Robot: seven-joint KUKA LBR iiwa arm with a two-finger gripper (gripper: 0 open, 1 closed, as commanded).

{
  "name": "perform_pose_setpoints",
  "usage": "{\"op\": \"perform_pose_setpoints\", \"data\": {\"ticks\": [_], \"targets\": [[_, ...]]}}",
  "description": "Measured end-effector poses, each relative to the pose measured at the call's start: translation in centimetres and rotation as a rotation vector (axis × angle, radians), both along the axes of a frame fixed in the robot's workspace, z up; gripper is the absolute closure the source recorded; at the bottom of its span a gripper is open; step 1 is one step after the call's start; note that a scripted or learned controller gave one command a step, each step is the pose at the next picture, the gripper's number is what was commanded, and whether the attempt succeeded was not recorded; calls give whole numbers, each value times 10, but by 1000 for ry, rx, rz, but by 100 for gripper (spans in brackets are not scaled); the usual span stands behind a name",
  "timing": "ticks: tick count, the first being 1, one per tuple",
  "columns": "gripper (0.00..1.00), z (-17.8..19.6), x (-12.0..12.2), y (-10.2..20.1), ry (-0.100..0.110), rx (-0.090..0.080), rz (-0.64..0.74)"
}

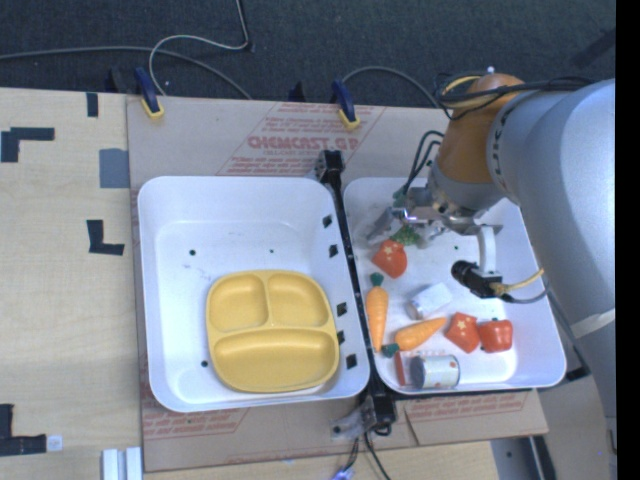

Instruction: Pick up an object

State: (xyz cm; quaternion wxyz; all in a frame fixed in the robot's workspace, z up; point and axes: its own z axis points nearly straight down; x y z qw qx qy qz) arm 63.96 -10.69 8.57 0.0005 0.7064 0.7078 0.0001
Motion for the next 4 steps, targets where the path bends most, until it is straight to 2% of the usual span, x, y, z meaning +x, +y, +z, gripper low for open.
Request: {"op": "perform_pose_setpoints", "data": {"ticks": [1, 2, 3, 4], "targets": [[0, 1, -56, 7, -2, -1, -2], [0, 0, -5, -9, -4, -1, 0], [0, 1, -37, 8, 1, 0, -1], [0, 0, -2, 2, -2, 0, 0]]}}
